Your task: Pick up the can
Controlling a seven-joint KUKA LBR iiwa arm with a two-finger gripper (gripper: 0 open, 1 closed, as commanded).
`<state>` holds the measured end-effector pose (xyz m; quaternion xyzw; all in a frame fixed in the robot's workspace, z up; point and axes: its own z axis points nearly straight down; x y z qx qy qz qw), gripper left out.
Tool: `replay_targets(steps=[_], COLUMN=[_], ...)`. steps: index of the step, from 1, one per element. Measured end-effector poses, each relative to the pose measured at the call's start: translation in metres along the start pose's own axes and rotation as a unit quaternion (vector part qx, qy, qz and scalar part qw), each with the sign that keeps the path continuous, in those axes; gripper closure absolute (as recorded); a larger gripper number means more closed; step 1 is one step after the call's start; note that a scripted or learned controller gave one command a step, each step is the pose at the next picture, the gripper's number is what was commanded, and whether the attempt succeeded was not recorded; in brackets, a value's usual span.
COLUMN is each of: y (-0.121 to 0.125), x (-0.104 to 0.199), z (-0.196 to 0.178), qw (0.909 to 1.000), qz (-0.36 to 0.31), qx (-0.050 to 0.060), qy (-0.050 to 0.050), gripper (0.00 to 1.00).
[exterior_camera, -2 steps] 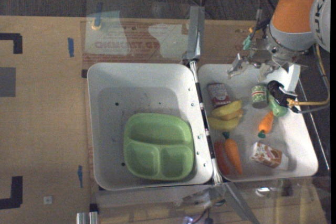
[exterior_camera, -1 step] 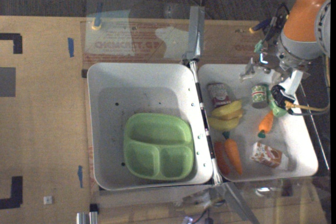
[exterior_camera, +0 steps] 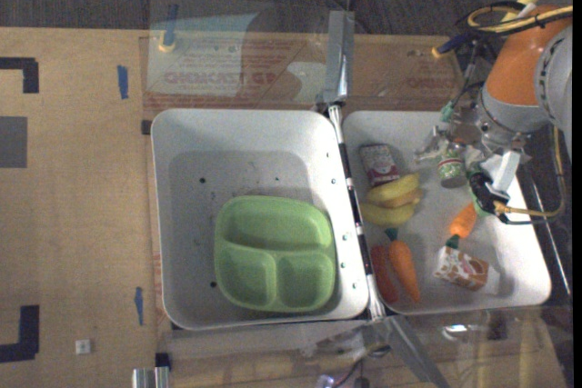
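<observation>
Bananas (exterior_camera: 393, 200), two, and carrots (exterior_camera: 396, 270), two, were seen at six o'clock of one can (exterior_camera: 378, 164). Whether the gripper (exterior_camera: 452, 157) was parted could not be told.

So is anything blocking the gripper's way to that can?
Nothing visible does. The gripper hangs over the same bin as the can, with bare floor between them. The bananas lie against the can's near side.
</observation>
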<state>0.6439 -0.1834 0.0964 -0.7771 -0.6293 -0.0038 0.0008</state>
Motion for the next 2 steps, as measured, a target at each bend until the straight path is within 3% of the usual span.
replay_targets(steps=[1, 2], y=[0.0, -0.015], x=[-0.002, 0.043], z=[-0.01, -0.137], qw=[1.0, 0.9907], qz=[0.0, 0.136], qx=[0.0, 0.001], qy=[-0.002, -0.004], gripper=[1.0, 1.0])
